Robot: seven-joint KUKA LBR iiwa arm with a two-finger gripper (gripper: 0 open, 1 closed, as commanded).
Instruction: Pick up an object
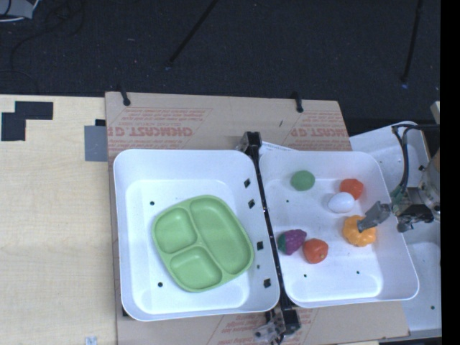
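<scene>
gripper (pixel 390 217) at the right bin's (pixel 338 293) right rim, fingers spread and holding nothing; the yellow-orange toy (pixel 359 234) lies just below-left of the left fingertip

The arm entered from the 3 o'clock edge of the camera view, with little of its body inside the frame. The end effector (pixel 394 218) sat at about 4 o'clock from the view's centre. Two dark fingers were spread apart, one finger (pixel 374 215) extending toward 9 o'clock, the other lying nearer the 3 o'clock edge. Nothing sat between them.
</scene>
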